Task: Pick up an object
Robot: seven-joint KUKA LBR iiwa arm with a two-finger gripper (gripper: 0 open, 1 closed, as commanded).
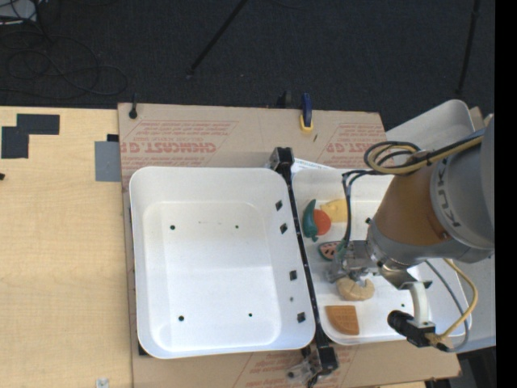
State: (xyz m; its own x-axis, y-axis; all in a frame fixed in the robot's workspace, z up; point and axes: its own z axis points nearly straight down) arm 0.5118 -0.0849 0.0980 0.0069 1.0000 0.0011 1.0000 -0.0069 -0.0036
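My gripper [354, 267] reaches down into the right bin [380, 186] from the right. It sits directly over a beige bun-shaped piece [356, 289] and looks to be touching its top. A brown toast slice [342, 320] lies near the bin's front edge. Just left of the gripper is a small red and green wedge [328, 250]. Farther back lie an orange-red ball [321, 222], a green piece [309, 219] and a yellow piece [337, 210]. The arm hides the bin's right half.
The large left bin [153, 217] stands beside the right one, with a black clipped divider [292, 233] between them. Both bins rest on a cardboard sheet [202, 140]. A blue and yellow clamp [306, 113] grips its back edge.
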